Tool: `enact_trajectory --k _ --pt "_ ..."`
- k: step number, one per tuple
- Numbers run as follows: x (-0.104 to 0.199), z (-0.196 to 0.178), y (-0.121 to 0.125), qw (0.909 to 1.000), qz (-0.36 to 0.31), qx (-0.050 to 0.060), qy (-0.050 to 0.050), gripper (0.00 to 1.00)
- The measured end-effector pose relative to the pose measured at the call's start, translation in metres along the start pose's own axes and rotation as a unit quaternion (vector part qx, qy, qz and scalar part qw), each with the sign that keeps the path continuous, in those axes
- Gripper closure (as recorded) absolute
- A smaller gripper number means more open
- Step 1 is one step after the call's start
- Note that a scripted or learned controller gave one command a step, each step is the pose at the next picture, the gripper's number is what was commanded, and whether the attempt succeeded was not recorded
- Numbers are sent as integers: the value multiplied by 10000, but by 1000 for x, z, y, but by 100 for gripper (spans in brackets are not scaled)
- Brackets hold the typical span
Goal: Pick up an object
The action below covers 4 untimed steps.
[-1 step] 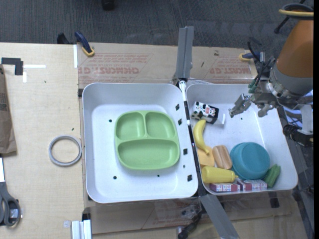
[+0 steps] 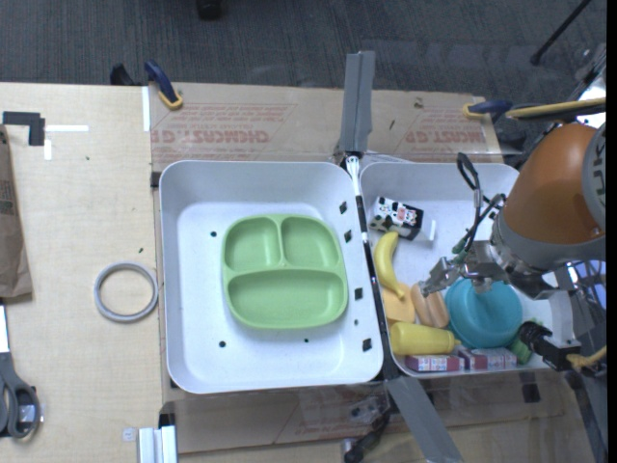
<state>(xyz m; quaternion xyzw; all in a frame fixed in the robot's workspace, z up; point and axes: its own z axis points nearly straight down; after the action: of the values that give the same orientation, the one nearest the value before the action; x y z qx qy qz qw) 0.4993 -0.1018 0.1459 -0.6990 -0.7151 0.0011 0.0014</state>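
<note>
The two-finger gripper (image 2: 453, 270), its jaw state impossible to tell, is hovering in the right white bin (image 2: 439, 174) over the round blue plastic cup (image 2: 485, 313) lying beside a yellow banana (image 2: 386, 261).

The green tray (image 2: 284, 270) looked like smooth matt plastic, the white bins (image 2: 183, 287) like glossy plastic, and the bench (image 2: 87, 230) like pale wood

yellow banana (image 2: 387, 261) lies curved in right bin (image 2: 439, 177), beside blue cup (image 2: 485, 312).
</note>
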Motion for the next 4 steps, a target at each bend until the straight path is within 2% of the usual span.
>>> enact_trajectory --k 1,2,3,4 --pt "-5 35 16 9973 -705 -198 -58 0" --pt "-6 35 8 9941 -1045 -260 -90 0" --pt "-37 34 24 9757 -2177 -247 -67 0" --pt "-31 54 86 9861 -1659 -17 -10 0"
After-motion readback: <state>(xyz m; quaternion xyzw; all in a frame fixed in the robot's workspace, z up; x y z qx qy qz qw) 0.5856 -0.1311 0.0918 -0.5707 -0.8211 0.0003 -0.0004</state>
